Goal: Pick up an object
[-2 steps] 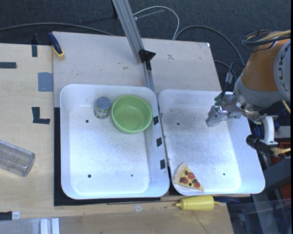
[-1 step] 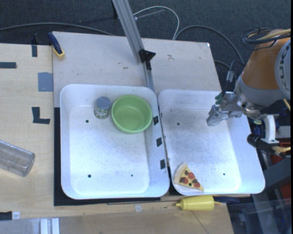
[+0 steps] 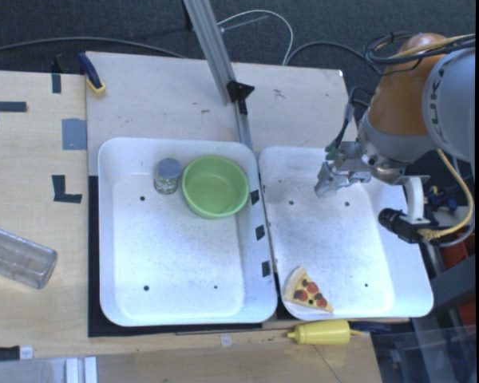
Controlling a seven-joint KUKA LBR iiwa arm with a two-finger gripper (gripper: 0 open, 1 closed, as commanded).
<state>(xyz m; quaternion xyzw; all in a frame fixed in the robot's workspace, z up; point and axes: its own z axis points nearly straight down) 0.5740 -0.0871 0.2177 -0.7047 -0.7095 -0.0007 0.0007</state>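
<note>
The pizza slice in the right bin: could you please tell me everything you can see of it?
The pizza slice is a small flat wedge, likely a plastic toy, tan-yellow with several red round toppings. It lies flat in the near left corner of the right bin, its point aimed away from the camera, its wide crust edge toward the bin's near rim. It rests on the bin floor close to the left wall; nothing else touches it.

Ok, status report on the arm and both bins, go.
Gripper over right bin, upper part, nothing seen in it. Pizza slice at that bin's lower left corner, untouched. Green bowl and small can in left bin. Path to the slice looks open.
</note>
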